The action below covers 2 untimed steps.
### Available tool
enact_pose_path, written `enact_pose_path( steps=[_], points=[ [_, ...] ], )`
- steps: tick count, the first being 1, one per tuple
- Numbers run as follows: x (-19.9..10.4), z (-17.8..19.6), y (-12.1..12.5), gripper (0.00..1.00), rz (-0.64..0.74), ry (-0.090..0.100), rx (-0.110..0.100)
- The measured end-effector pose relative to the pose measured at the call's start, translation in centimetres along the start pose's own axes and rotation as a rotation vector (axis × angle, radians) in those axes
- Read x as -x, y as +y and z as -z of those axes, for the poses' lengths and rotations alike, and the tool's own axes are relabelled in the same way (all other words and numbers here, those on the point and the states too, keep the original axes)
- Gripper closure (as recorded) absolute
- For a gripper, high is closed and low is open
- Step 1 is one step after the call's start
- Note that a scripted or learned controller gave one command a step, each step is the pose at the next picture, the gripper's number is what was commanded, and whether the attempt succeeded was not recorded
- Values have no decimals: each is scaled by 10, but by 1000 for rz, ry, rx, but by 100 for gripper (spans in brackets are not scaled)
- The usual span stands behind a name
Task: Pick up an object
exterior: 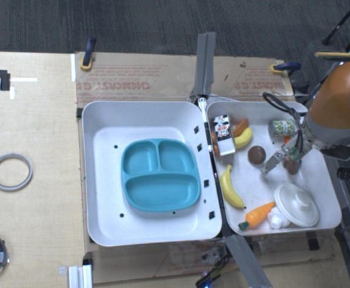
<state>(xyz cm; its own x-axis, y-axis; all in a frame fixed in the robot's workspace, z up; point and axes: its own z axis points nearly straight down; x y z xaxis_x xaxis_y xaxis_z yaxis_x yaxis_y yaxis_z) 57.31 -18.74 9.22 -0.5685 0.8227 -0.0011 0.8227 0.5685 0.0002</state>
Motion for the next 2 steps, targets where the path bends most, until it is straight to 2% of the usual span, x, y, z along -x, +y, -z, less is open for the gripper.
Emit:
enact_pose_path(
  steps=[1, 2],
  points=[
    [36, 0, 32, 0, -7, -2, 1],
    [37, 11, 33, 100, -4, -6, 2]
  ],
)
